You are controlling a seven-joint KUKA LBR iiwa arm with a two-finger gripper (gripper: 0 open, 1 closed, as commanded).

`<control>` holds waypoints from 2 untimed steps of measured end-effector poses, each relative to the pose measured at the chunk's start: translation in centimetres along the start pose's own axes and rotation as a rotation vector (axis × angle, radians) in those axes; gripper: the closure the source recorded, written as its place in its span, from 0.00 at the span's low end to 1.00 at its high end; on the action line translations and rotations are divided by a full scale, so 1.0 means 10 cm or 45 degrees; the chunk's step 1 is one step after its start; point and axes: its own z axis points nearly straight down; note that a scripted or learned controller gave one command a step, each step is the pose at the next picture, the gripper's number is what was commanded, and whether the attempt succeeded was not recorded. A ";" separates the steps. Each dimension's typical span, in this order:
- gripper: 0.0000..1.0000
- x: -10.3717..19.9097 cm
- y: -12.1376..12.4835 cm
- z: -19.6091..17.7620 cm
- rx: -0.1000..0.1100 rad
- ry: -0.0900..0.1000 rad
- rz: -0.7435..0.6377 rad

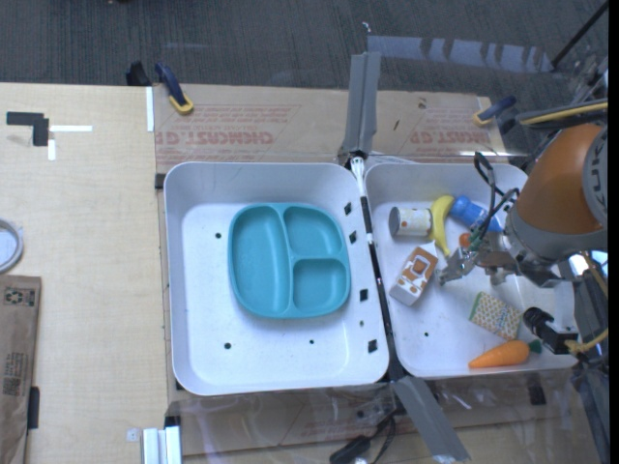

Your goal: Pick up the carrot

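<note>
The scene is viewed from a single fixed camera set above the table (77, 259), angled downward at a slant. Both white bins (193, 288) are taken in from moderate height, floor seen beyond.

Two white bins (184, 288) sit side by side on the bench (77, 220). One teal divided plate (288, 259) has three compartments. There is one carrot (500, 355), one banana (442, 220), one small white can (411, 221), one small printed carton (415, 275), one patterned packet (496, 314) and one blue object (468, 209).
</note>
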 end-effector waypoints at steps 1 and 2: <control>0.00 -0.58 -0.47 -0.01 0.004 0.017 0.117; 0.00 -0.18 0.20 0.00 0.001 0.000 0.205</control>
